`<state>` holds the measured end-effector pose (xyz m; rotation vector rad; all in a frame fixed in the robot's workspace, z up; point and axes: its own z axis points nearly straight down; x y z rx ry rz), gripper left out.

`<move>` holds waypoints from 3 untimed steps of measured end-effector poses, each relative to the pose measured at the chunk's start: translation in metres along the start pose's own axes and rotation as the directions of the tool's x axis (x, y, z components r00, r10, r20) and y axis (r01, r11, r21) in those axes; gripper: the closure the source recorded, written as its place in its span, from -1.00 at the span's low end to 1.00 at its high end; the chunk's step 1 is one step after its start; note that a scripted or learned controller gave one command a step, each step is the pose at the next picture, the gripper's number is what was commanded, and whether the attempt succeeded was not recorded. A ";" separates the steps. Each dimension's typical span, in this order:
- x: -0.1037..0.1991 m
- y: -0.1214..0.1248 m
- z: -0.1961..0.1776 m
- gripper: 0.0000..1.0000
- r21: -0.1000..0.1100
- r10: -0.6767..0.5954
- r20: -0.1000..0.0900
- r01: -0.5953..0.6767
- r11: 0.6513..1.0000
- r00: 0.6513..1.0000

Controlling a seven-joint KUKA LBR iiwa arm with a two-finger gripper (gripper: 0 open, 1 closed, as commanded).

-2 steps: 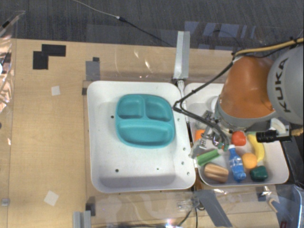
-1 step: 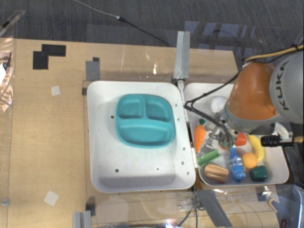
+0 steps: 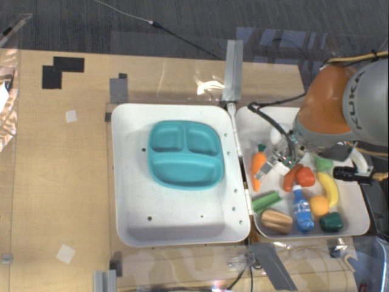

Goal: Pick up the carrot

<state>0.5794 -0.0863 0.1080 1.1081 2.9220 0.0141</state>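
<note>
Camera view: carrot (image 3: 259, 162) lies in the right bin (image 3: 364, 221), near its left wall, green top pointing up-frame. Gripper (image 3: 281, 157) sits just right of it, low over the bin; can't tell if the jaws are apart or together, too small and cluttered w/ cables. Nothing visibly held.

Risks, judged from this layout:
- Carrot is close to the bin wall, so one side of the jaws may hit the wall or lack room to slide in.
- Round, tapered shape: likely to roll or squirt out if pinched off-centre.
- Crowded bin: red pepper (image 3: 303, 176), blue bottle (image 3: 301, 207), green pod (image 3: 266, 200) sit near; a drifting approach could nudge or grab one instead.
- Left bin (image 3: 130, 224) w/ teal tray (image 3: 184, 154) isn't involved.
</note>
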 end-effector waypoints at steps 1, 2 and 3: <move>-0.008 0.002 0.020 -1.00 0.008 0.382 0.000 -0.382 0.924 0.924; -0.009 0.006 0.006 1.00 0.000 0.373 0.004 -0.373 0.928 0.928; 0.026 0.094 -0.122 1.00 -0.001 0.218 -0.001 -0.218 0.976 0.976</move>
